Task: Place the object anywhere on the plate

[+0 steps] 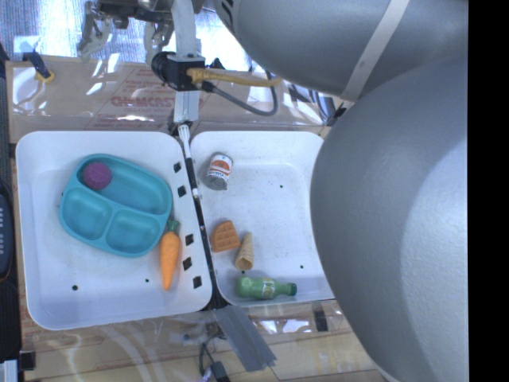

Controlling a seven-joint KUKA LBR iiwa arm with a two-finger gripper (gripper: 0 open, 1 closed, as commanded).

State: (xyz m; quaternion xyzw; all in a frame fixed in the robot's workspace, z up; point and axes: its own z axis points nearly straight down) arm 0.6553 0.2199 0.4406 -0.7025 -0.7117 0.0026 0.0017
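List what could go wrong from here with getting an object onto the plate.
1. The carrot leans against the blue plate near the bin divider; reaching for it could nudge the plate.
2. The waffle and cone lie touching, so a grab may catch both.
3. The big grey arm hides much of the right bin from the camera, so things there may go unnoticed.

Blue plate (116,207) with three compartments, lying flat in the left bin, slightly turned. Purple round object (98,174) resting in the plate's upper-left compartment, near its rim. Orange carrot (169,259) with green top, lying on the bin floor just beside the plate's lower-right edge, pointed end toward the near side.
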